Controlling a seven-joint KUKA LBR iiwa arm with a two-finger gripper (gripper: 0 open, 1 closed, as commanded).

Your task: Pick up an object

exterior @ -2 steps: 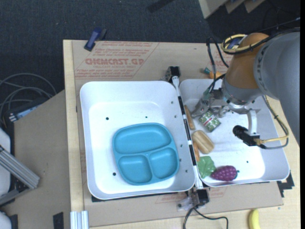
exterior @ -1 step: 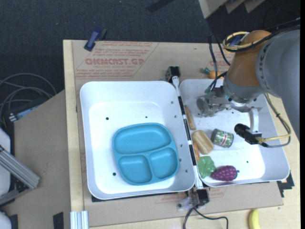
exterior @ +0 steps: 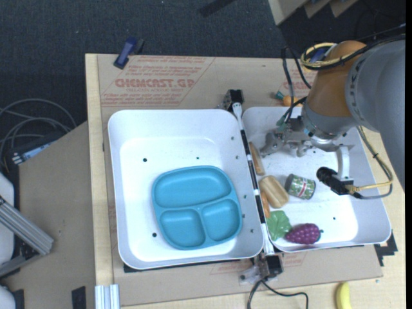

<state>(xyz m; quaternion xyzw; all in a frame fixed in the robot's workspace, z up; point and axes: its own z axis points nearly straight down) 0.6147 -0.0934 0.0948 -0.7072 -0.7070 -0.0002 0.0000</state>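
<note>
The right bin (exterior: 364, 219) holds a green can (exterior: 300, 187) lying on its side and a tan bun (exterior: 273, 191) beside it. A green leafy piece (exterior: 279, 224) and a purple grape bunch (exterior: 303, 234) lie at the front. A thin tan stick (exterior: 255, 159) rests along the divider. My gripper (exterior: 281, 144) hangs low over the back left of this bin, just behind the can and bun. Nothing shows held in it. The grey arm with its orange band (exterior: 331, 85) covers the bin's back right.
The left bin (exterior: 129, 166) holds a blue divided plate (exterior: 196, 206). A black connector with a yellow cable (exterior: 335, 179) hangs right of the can. Outside the bins, a blue item (exterior: 128, 52) lies at the back left and a yellow item (exterior: 344, 296) at the front right.
</note>
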